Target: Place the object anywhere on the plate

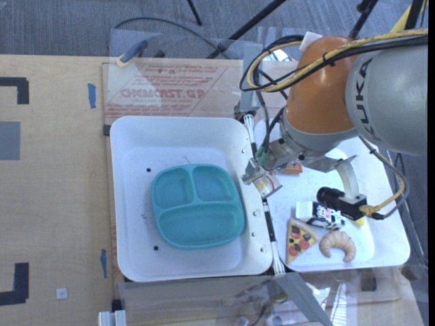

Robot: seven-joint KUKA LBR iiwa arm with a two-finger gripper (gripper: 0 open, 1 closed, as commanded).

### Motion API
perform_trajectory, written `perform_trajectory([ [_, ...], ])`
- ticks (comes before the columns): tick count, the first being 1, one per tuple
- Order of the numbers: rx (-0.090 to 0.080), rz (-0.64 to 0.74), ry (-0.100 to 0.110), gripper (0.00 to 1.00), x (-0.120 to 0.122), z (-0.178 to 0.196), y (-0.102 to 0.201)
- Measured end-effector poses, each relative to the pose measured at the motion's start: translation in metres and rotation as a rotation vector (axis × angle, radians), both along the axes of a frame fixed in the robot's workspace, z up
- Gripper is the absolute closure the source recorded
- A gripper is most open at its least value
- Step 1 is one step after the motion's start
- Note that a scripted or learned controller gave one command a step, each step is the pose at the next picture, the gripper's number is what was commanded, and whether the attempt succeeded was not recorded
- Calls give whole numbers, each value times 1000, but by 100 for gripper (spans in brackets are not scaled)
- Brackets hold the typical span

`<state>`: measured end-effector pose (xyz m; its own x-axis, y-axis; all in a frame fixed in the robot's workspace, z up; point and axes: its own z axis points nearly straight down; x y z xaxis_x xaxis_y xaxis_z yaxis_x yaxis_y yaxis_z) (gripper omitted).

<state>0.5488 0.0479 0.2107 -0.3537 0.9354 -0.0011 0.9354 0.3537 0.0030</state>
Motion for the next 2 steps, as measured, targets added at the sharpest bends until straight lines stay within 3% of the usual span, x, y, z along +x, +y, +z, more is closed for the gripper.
perform_trajectory([
  [1, 0, 255, 0, 100, 4, -3, 87],
  [2, 0, 254, 0, 0, 4, -3, 87],
])
